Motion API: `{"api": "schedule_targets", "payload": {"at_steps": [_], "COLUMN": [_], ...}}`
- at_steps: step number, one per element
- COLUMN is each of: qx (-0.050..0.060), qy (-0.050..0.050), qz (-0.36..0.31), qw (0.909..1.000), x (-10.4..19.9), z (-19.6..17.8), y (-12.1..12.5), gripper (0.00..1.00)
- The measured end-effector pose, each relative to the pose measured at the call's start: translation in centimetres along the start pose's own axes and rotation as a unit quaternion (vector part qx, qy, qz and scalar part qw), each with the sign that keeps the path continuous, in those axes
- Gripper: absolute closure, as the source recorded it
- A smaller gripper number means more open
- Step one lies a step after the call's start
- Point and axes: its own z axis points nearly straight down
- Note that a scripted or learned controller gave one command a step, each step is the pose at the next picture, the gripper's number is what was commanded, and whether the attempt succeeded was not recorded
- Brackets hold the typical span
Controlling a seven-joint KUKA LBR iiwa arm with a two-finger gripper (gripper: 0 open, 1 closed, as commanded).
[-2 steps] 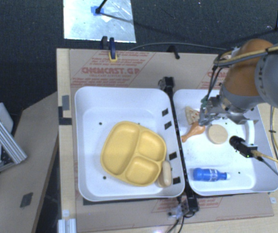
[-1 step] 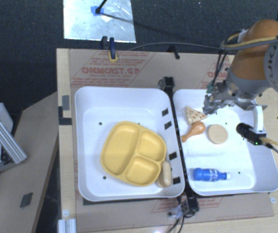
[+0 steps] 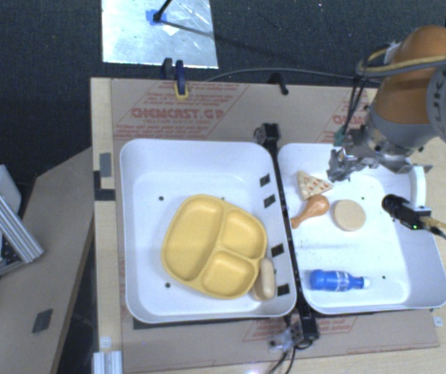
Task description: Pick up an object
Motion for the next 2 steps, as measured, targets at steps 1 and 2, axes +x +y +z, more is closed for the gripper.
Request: {"api": "schedule_targets", "payload": {"at_steps": [1,2], "qx": [0.000,0.001], "qy": [0.001,0.001], "qz": [-0.003,-0.003], "qw": [1.0000,1.0000], "x": [5.9,10.4], "z": [-0.8,-1.5], "y": [-0.2,0.1], "gripper": [1.00,1.00]}}
